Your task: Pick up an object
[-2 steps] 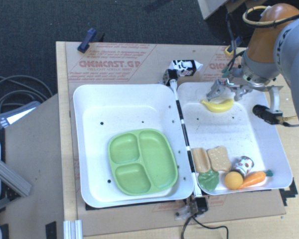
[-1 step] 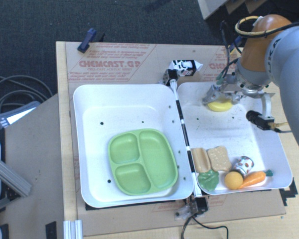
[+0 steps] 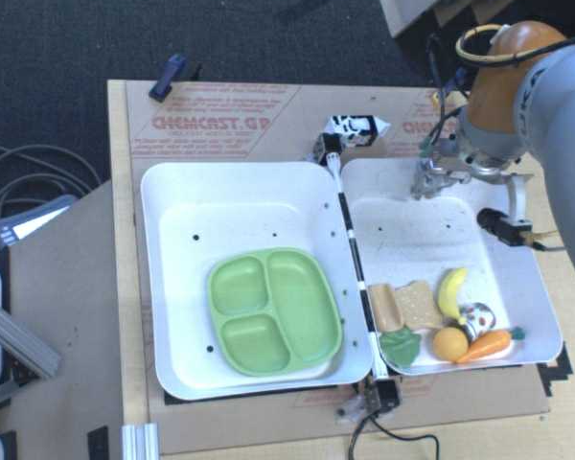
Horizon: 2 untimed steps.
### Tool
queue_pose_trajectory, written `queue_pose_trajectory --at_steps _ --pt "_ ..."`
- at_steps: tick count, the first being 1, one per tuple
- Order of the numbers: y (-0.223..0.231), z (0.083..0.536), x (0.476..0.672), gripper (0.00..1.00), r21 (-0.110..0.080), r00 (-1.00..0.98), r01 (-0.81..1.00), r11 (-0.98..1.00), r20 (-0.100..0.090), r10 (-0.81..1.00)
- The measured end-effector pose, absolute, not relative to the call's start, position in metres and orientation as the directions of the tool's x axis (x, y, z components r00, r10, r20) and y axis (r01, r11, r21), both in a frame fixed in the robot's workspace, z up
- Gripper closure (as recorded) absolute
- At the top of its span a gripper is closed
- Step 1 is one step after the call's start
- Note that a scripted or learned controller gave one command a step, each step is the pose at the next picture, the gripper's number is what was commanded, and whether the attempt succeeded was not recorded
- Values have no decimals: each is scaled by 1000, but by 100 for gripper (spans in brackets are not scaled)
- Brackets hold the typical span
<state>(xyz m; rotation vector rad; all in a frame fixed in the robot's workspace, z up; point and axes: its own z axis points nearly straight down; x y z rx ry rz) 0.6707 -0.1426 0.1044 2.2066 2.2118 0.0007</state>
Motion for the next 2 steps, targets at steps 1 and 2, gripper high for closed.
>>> queue_pose_trajectory --at_steps 1,2 --pt "-181 147 654 100 4 1 1000 -1 -3 1000" --pt "-181 146 653 0 2 0 1000 0 -2 1000"
